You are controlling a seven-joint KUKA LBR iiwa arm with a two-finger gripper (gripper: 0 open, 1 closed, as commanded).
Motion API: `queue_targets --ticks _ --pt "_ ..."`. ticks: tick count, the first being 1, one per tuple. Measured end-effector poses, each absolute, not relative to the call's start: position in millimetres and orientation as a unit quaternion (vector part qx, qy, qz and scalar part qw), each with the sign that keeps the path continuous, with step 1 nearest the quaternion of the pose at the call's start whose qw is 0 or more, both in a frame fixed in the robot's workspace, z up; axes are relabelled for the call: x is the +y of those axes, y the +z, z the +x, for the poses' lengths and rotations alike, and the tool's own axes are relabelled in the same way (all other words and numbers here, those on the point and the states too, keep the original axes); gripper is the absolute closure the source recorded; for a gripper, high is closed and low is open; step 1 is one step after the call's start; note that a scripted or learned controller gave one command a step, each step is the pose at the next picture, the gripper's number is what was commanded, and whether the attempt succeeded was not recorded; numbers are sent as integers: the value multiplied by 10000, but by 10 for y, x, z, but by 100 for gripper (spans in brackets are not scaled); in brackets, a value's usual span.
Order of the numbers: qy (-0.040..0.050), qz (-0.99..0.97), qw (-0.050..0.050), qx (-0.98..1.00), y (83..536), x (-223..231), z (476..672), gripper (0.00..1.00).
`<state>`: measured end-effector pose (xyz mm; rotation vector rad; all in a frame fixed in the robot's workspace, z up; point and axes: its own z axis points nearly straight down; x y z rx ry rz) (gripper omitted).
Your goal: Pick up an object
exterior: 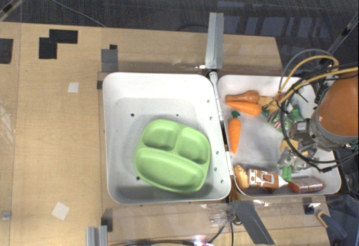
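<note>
Camera view: my claw, grip state hidden by cables, hangs in the right white bin; nearest, at five o'clock, the small brown packet lies three-to-nine.

Orange band up top, loops of black and yellow cables everywhere, grey metal wrist underneath.

Arm cut off by right edge; orange band and cable loops cover right part of right bin. Gripper lost in cable tangle, finger state unreadable. Carrot tops partly behind cables. Small packet at bin's near rim too blurred to identify. Bottle label illegible.
</note>
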<state>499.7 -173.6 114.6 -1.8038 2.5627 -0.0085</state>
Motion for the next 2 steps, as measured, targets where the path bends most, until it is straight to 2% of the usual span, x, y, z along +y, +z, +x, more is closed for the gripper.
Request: queue_targets --ticks 1,2 --pt "-68 -5906 58 8069 2618 -1620 4906 100" --pt "-7 -5887 44 8083 2555 -1390 6190 100"
